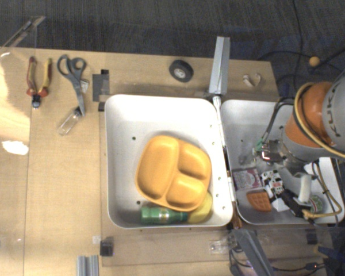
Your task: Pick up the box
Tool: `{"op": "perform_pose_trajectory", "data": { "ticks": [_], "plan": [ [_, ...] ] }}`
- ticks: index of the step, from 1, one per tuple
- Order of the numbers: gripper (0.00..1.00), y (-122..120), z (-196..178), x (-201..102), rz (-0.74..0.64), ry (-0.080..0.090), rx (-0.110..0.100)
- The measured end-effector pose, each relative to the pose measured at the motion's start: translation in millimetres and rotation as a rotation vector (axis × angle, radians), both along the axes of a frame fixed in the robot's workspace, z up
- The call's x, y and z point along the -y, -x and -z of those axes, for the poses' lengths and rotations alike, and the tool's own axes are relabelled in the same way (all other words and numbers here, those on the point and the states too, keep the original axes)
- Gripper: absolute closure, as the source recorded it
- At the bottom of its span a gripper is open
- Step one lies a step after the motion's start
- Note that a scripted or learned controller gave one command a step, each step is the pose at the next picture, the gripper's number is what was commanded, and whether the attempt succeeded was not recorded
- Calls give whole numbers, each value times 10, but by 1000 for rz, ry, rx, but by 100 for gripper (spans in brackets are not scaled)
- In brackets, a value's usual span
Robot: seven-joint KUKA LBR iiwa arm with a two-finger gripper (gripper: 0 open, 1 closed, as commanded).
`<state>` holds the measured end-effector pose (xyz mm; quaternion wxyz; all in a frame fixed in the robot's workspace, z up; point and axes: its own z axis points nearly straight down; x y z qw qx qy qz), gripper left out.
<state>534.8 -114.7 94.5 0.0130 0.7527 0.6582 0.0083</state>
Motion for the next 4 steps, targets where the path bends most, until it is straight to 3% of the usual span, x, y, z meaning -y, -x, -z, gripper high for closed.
{"op": "perform_pose_trajectory", "data": {
  "ticks": [1, 2, 3, 4],
  "plan": [
    [0, -399, 53, -23, -55, -5, -15],
    [0, 435, 43, -309, 9, -8, -15],
    [100, 398, -77, -298, 8, -4, -4],
    [100, 459, -120, -138, -266, -3, -24]
  ]
}}
